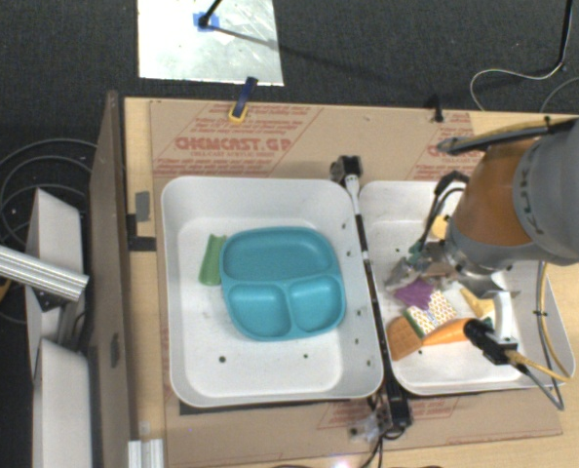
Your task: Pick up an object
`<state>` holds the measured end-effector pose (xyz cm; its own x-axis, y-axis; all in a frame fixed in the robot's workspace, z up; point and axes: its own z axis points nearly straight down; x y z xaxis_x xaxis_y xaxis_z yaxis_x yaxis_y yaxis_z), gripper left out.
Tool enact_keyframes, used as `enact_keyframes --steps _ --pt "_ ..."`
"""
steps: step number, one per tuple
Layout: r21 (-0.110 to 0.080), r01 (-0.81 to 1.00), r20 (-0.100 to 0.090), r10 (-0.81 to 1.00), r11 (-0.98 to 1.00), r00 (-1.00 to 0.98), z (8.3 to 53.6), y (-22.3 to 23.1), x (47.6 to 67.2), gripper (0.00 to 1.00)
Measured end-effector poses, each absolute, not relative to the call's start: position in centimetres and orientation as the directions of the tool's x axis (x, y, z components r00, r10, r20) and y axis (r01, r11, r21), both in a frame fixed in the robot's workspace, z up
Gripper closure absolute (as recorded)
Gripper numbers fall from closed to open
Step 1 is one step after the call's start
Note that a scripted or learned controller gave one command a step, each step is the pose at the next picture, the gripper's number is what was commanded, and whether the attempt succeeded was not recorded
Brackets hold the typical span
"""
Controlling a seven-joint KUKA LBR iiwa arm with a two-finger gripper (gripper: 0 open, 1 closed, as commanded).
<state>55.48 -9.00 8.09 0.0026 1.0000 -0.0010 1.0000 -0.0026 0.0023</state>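
Observation:
My gripper [416,264] is low in the right bin [392,213], at its left side, right over a purple object [415,292]. Whether it touches the purple object cannot be seen. Just in front of that lie a yellow-and-white patterned piece [440,309], an orange carrot-shaped thing [447,333] and a brown wedge [403,337]. A small yellow piece [477,305] lies beside them to the right. The grey arm with its orange band [494,203] covers the right half of this bin.
The left bin [270,359] holds a blue divided tray [280,281] with a green flat piece [211,259] against its left edge. A black divider [360,242] runs between the bins. Cardboard [270,139] lies behind them.

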Motion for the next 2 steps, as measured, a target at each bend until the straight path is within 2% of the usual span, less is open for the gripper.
enact_keyframes --steps 1,2 --pt "0.003 1.0 0.0 1.0 0.001 -0.001 9.5 -8.8 55.5 1.0" --pt "0.014 1.0 0.004 1.0 0.015 -0.015 19.1 0.1 60.1 1.0"
